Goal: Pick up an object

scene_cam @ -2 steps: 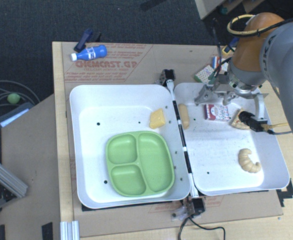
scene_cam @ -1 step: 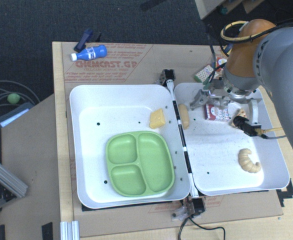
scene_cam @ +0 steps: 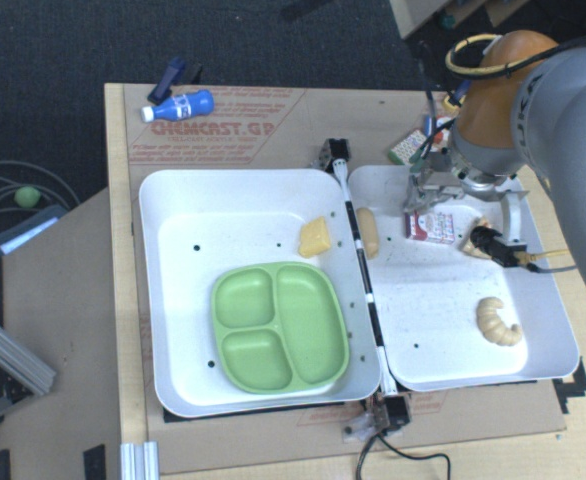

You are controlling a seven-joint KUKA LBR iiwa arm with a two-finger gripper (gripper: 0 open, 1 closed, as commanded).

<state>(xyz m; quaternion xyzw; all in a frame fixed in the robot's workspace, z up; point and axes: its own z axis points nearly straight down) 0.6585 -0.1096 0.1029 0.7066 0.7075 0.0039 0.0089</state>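
The green tray (scene_cam: 276, 325) lies far off to one side of my pincer (scene_cam: 441, 200), in the other bin. My pincer hangs low over the red-and-white packet (scene_cam: 432, 228) in the right bin (scene_cam: 453, 368); I cannot tell its state. The packet looks flat, so I may scrape past it.

arm (scene_cam: 563, 98) cut off at right edge.

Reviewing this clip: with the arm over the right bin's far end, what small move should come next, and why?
Probably a short straight descent. The pincer hangs right above the red-and-white packet in the right bin, nearer than the croissant, so lowering onto the packet seems the shortest route to a grasp.
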